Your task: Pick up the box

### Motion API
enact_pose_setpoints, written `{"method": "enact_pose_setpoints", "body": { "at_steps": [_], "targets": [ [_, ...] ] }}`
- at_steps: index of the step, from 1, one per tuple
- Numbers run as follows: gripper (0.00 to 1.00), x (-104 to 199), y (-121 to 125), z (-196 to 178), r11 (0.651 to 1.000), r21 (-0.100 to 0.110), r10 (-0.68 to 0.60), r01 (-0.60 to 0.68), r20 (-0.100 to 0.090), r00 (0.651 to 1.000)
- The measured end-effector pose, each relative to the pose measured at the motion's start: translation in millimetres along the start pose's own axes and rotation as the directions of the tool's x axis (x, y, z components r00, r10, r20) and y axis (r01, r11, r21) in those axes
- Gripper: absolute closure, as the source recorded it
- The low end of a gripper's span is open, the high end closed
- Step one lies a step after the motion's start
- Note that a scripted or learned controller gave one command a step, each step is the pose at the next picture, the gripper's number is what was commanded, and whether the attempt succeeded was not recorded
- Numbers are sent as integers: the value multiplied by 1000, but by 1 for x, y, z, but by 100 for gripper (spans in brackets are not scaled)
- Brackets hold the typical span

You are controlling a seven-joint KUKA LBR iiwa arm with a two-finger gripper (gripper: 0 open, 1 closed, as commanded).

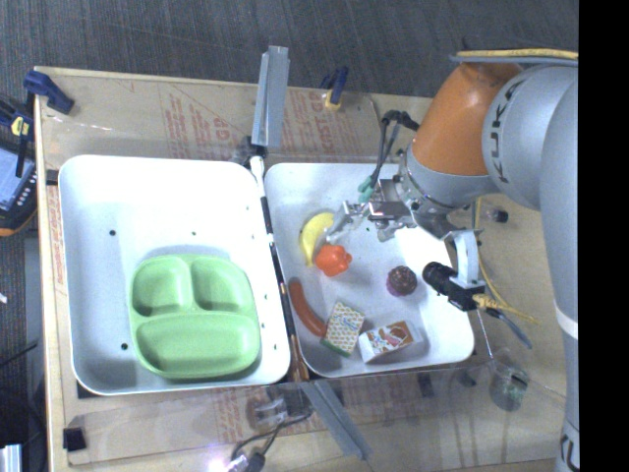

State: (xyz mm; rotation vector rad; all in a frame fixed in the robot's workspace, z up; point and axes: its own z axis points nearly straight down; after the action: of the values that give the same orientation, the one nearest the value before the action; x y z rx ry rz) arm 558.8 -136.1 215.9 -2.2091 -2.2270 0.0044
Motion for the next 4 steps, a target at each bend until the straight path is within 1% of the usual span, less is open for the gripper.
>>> {"method": "enact_pose_setpoints", "body": {
  "at_steps": [1,2,3,4],
  "targets": [
    [0,8,-83,64,996,1,-90,90,0,996],
    [0,9,-79,122,995,-10,-102,102,3,995],
    [100,7,-78,110,994,-13,-107,107,6,994],
    [0,7,-78,110,994,-13,-107,107,7,994]
  ]
}}
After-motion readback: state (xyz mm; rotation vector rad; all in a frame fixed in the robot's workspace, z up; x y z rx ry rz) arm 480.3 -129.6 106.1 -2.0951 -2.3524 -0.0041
